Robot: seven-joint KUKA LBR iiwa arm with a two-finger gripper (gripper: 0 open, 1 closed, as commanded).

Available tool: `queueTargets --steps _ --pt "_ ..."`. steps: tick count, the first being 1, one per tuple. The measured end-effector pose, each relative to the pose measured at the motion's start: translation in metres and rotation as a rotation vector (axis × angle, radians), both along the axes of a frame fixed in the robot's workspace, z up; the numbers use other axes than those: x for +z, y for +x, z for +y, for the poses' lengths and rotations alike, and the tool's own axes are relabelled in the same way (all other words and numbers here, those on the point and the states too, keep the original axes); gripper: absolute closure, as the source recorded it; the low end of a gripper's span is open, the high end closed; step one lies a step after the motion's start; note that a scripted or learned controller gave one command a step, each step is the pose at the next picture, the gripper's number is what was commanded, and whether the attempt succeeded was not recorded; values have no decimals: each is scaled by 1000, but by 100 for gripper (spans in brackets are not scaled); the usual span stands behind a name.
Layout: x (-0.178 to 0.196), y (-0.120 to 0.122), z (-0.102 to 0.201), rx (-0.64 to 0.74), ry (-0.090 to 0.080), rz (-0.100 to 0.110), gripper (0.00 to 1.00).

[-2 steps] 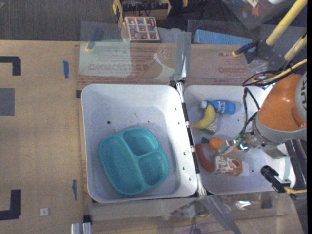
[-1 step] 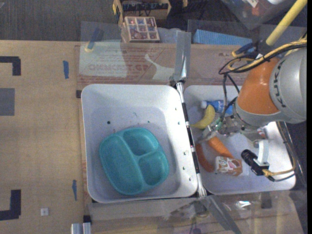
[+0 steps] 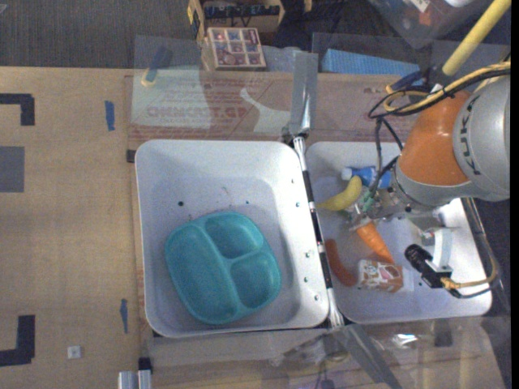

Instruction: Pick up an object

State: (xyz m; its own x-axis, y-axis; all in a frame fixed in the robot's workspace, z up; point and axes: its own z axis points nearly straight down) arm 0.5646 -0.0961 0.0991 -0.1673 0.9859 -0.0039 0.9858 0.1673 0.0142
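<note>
Two white bins: left bin [image 3: 154,177] with a teal divided plate [image 3: 223,266]; right bin [image 3: 470,286] with a yellow banana [image 3: 345,195], orange carrot [image 3: 375,239], red-orange strip [image 3: 339,267], white-and-brown printed carton [image 3: 379,275], blue item [image 3: 362,173] at far side; grey arm [image 3: 482,140], orange band

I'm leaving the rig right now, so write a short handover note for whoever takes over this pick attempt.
Gripper: low in the right bin, over the toys; whether it is open or shut cannot be told from this view.
Things: banana and blue item at the bin's upper left, carrot just below the gripper, red sausage-like piece and small carton near the front. Teal divided plate lies in the left bin.
Done: arm is down among the objects.
Left: nothing visibly held; grasp and lift remain.
</note>
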Motion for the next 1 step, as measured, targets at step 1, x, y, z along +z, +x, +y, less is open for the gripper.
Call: queueTargets --steps 1 --pt "122 -17 -13 50 0 13 100"
